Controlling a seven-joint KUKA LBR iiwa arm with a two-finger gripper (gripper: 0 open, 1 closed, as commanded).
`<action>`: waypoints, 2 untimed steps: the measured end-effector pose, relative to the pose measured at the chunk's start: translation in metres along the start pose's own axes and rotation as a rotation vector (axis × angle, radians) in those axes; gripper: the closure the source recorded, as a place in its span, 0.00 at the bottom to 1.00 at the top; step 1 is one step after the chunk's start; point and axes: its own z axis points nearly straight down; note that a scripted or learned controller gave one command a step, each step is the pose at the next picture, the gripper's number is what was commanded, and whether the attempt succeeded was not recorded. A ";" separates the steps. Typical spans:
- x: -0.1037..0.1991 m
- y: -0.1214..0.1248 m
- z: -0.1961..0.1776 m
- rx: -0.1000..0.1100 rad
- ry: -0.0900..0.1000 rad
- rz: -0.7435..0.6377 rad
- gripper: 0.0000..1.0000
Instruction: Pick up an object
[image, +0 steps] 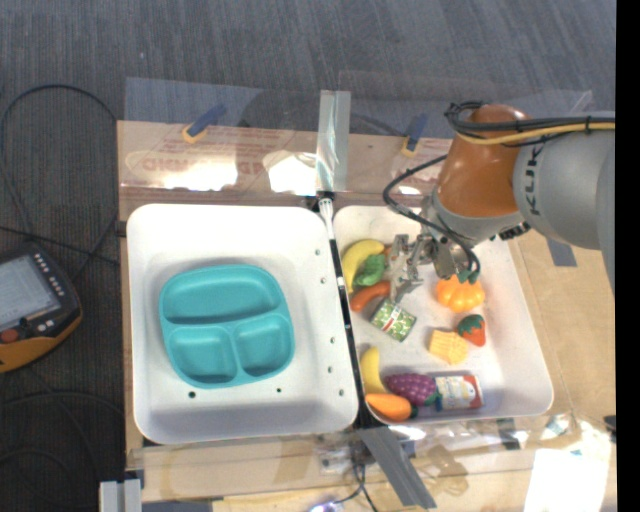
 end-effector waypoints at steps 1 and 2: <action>0.000 0.000 0.000 0.000 0.000 0.000 0.00; 0.040 -0.032 0.009 -0.005 0.002 -0.044 0.00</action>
